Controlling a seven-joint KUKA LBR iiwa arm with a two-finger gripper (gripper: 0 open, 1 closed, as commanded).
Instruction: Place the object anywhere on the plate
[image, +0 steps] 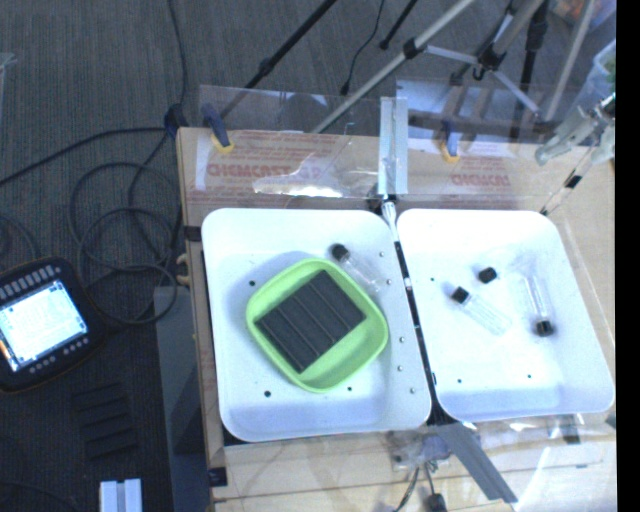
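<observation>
Green plastic is catching my eye first: the plate (262, 300) is sitting in the left bin (230, 400), turned like a diamond, with a dark ridged square panel (308, 318) filling its floor. I am reading the task's thing as a small clear vial with a black cap, and I am seeing 4 of them. 1 vial (352, 262) is lying on the white floor of the left bin, just beside the plate's upper right edge, cap pointing up and to the left. From this slanted view I am not making out whether it is touching the rim.

The other 3 are lying in the right bin (580, 390), well apart from the plate. The second vial (478, 308) is resting near the middle of that bin, its cap towards the divider. A third (537, 302) is lying further right, nearly upright in the picture, its cap at the lower end. Of the fourth I am picking out mainly the black cap (487, 273), above the second vial; its body is too faint against the white to trace.

As for the hand, I cannot tell how wide its fingers are standing or whether it is holding anything.

Both bins are sitting side by side on the table (195, 300), with a clear sheet (290, 160) lying behind them. A lit handheld screen (40, 325) and black cables (110, 230) are lying on the grey floor to the left.
</observation>
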